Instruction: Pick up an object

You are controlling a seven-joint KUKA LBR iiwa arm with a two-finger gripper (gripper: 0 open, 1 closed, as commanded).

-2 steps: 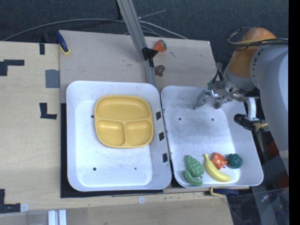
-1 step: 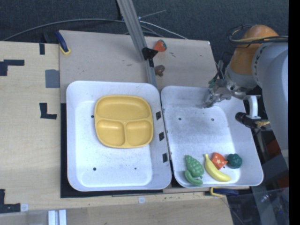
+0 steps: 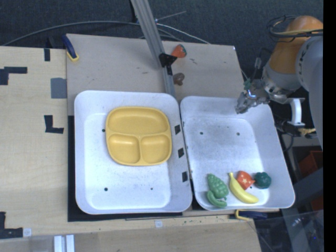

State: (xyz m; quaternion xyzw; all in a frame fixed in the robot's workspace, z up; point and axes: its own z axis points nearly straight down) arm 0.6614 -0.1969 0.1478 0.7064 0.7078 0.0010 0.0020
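In the right bin [image 3: 231, 140], near its front edge, lie several toy foods: a green bumpy vegetable [image 3: 216, 188], a yellow banana [image 3: 241, 190], a red-orange piece [image 3: 244, 179] and a dark green ball [image 3: 262, 180]. My gripper [image 3: 243, 103] hangs over the right bin's far right corner, well away from the toys. It is small in the camera view and nothing shows between its fingers.
A yellow divided plate [image 3: 139, 135] rests in the left bin [image 3: 94, 193]. A grey metal pole [image 3: 149, 25] slants down to the gap between the bins at the back. A small red-orange object [image 3: 179, 50] lies on the bench behind the bins.
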